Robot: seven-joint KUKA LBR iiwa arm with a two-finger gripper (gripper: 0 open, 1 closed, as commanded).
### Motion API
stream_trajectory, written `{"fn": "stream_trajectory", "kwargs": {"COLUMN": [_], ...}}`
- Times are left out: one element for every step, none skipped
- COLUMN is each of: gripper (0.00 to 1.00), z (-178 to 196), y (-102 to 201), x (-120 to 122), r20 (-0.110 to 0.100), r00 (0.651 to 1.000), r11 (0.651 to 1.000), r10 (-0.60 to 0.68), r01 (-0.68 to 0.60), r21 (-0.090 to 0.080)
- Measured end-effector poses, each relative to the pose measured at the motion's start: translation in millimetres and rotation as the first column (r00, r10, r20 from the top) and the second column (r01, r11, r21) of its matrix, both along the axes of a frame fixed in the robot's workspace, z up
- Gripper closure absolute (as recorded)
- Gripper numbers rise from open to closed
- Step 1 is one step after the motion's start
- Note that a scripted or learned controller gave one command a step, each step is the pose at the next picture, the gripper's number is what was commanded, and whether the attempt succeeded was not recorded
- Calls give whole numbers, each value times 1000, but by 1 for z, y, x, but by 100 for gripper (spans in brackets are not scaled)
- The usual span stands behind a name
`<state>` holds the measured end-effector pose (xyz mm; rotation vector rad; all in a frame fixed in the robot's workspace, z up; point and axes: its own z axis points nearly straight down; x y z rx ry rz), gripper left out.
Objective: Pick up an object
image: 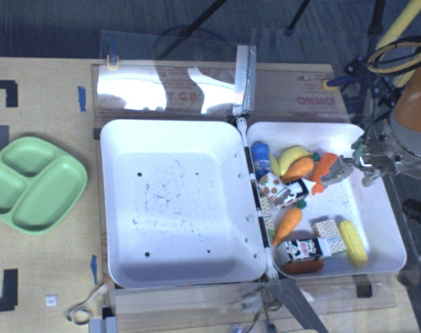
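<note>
The right bin (376,207) holds several toys. Among them are a blue bottle (260,155), a banana (290,158), a carrot (298,170), a second carrot (288,223), a yellow corn cob (353,241) and a small patterned box (327,229). A black, white and red toy (302,250) lies near the front wall. My gripper (338,171) reaches in from the right, low over the bin's upper right part. Its tip is against an orange-red vegetable (324,166) with a green top. Whether that vegetable is gripped is not visible.
The left bin (113,137) sits beside the right one, with a ridge between them. A green divided plate (33,184) lies on the bench at far left. Clear plastic panels (168,89) stand behind the bins. Cables (390,54) hang at the upper right.
</note>
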<state>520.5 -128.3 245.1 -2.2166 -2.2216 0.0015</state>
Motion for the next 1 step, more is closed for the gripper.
{"fn": "stream_trajectory", "kwargs": {"gripper": [0], "z": [-99], "y": [4], "x": [59], "r20": [2], "r00": [1000], "r11": [1000], "r10": [-2], "r01": [2], "r21": [-1]}}
